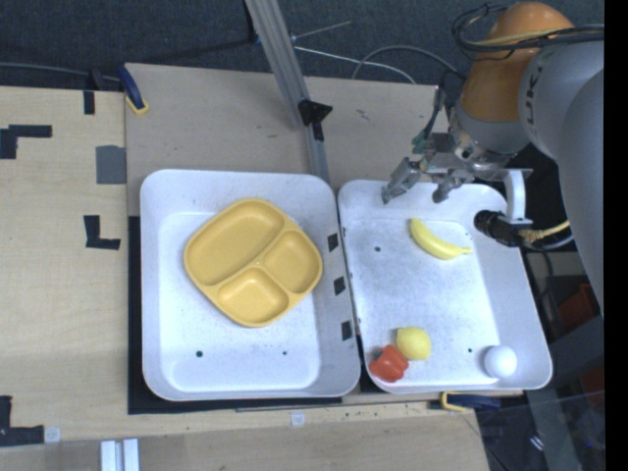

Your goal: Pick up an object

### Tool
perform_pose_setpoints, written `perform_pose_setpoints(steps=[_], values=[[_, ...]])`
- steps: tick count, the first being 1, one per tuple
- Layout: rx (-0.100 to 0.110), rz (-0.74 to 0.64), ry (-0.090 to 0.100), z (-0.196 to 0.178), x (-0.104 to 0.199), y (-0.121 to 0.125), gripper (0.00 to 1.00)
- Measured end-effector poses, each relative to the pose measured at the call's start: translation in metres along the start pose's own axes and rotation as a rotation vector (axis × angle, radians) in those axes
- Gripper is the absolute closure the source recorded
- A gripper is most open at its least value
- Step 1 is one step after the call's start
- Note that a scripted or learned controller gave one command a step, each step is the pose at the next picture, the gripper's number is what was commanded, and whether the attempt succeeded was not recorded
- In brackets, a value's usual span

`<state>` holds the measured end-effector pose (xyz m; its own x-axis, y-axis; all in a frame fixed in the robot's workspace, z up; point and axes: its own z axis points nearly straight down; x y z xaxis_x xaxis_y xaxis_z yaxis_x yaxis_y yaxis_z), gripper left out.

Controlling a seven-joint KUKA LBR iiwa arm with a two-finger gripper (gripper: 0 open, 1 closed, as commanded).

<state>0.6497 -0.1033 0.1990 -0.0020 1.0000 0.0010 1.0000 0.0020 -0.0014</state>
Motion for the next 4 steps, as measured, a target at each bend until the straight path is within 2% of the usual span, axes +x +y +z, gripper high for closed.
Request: perform_pose_setpoints(steps=[1, 2, 3, 4], values=[[0.000, 0.000, 0.000, 0.000, 0.000, 0.000, 0.00], [0.006, -0.001, -0.001, 0.063, 0.007, -0.004, 0.00], [-0.001, -0.001, -0.003, 0.112, 0.007, -0.004, 0.00], [0.001, -0.002, -0.001, 0.101, 0.008, -0.004, 1.00]])
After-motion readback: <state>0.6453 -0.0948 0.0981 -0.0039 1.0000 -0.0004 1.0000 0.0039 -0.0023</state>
